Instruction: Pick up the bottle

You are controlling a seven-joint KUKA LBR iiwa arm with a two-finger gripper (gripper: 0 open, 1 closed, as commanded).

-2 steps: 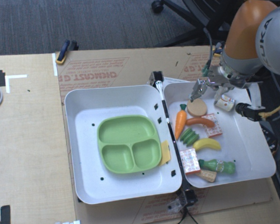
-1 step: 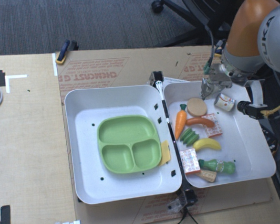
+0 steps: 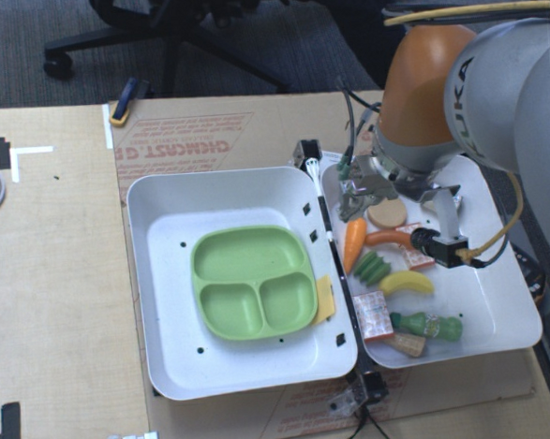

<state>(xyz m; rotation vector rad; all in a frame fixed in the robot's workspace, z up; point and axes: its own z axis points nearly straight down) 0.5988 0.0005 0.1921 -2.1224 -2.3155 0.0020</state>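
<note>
Green divided plate [image 3: 255, 281] sits in the left bin [image 3: 158, 297]. Right of that plate there's the right bin [image 3: 508, 324] with a carrot [image 3: 354, 241], a banana [image 3: 407, 283] and the green bottle [image 3: 426, 324] lying at its near edge. The gripper [image 3: 386, 189] hangs above the carrot's far end, can't tell if it's open.
</note>
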